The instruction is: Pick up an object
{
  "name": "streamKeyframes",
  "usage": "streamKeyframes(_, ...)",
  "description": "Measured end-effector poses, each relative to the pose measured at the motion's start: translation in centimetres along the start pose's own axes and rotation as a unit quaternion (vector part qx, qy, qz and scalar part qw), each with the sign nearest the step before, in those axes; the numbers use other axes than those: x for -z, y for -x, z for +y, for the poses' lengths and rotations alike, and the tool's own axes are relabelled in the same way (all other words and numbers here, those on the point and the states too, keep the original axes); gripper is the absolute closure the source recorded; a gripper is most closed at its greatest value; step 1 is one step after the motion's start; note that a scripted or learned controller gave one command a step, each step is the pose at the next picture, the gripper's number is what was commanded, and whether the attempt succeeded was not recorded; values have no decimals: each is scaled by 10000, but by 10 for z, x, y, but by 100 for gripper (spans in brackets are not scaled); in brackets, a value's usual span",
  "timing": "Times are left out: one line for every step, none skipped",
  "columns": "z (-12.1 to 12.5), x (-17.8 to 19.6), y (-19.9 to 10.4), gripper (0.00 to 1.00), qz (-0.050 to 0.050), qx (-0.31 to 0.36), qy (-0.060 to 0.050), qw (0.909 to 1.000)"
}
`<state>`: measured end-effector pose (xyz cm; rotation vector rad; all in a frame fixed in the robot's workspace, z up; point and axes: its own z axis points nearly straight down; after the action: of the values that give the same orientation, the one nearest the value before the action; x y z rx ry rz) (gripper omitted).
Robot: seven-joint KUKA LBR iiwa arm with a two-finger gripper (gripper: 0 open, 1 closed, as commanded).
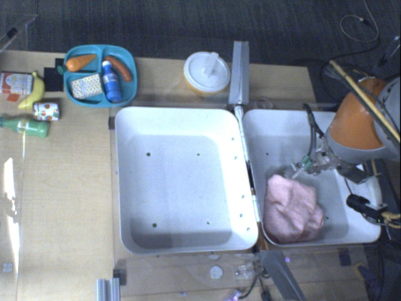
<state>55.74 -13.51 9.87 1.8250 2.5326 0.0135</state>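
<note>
A crumpled pink cloth (291,209) lies in the right bin (276,133), against its front left corner. My gripper (307,166) hangs low over the right bin, just above and behind the cloth's far edge. The grey arm with its orange band (354,123) reaches in from the right. Nothing shows between the gripper's tips.
The left bin (182,180) stands beside the right one, a metal divider (239,74) behind their seam. At the bench's back left are a blue tray of toy food (100,75), a white lidded cup (207,73) and small toys (28,102). Cables hang at right.
</note>
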Motion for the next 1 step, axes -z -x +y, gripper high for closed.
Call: streamKeyframes(22,-9,-35,0,9,-225,-27,9997)
